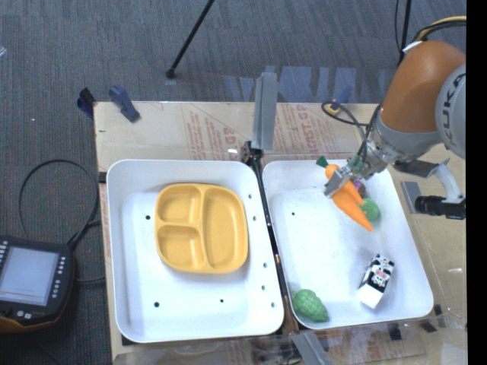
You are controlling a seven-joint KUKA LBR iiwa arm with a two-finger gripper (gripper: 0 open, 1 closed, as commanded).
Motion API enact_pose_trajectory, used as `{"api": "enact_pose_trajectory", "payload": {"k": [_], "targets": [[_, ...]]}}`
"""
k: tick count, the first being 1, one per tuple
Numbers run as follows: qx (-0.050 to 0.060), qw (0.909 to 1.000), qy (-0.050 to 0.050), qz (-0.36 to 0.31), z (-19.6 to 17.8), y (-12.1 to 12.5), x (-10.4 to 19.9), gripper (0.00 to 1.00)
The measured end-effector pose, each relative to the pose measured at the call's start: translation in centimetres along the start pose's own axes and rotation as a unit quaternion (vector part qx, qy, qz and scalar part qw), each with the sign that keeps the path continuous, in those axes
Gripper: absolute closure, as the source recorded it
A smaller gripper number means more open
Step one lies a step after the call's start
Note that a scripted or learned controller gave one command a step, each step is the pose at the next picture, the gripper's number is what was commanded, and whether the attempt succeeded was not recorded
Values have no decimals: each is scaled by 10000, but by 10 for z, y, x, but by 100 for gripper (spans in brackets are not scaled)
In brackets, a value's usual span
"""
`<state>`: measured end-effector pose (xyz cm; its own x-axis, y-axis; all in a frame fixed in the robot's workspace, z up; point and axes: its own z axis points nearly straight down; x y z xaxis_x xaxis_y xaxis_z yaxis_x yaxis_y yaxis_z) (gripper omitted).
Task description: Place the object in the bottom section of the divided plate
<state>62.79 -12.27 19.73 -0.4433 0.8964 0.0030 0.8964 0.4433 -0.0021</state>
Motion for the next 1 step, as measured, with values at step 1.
{"api": "enact_pose_trajectory", "payload": {"k": [1], "targets": [[-1,10000,-1,0,0,0,0,0]]}}
